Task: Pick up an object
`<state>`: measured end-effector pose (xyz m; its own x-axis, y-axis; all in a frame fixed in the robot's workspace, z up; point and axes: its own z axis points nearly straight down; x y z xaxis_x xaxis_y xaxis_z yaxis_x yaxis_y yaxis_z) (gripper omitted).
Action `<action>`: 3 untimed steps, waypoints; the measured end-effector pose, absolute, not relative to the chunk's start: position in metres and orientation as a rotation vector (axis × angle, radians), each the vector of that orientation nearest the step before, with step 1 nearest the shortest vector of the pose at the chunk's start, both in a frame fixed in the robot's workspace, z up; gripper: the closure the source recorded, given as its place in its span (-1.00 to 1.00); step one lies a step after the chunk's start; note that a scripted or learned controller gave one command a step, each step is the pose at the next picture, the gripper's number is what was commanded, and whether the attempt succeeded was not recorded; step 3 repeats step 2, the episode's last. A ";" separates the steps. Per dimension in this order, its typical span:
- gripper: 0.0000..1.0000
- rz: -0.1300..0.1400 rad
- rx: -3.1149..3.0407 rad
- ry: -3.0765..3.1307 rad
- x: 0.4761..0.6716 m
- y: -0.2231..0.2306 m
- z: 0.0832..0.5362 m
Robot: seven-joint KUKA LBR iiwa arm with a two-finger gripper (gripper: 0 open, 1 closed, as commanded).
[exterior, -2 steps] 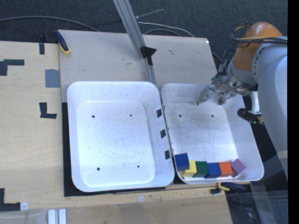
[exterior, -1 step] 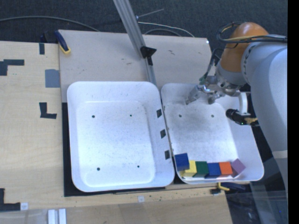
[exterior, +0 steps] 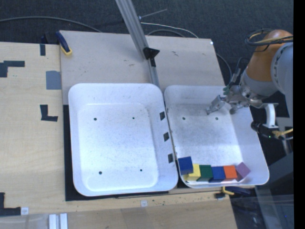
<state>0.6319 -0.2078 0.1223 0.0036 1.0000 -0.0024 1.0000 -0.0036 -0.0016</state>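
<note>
left bin: shallow white plastic bin [exterior: 114,137], speckled floor
right bin: shallow white plastic bin [exterior: 209,132], touching left bin's right rim
arm: grey KUKA arm with orange band [exterior: 267,66], over right bin's far right corner
gripper: two-finger metal gripper [exterior: 220,104] above right bin's far edge, fingers apart, holding nothing
blocks: row of small coloured blocks [exterior: 212,171] along right bin's near edge; blue, yellow, green, blue, orange, purple

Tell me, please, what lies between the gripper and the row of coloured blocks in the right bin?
Nothing: in the camera view, only bare speckled bin floor separates the gripper from the blocks along the near wall.
</note>
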 end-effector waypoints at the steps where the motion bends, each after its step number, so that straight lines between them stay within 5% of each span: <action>1: -1.00 -0.010 2.227 2.231 0.679 -0.208 0.091; 2: -1.00 -0.001 2.220 2.219 0.635 -0.206 0.138; 3: -1.00 -0.001 2.220 2.219 0.635 -0.206 0.138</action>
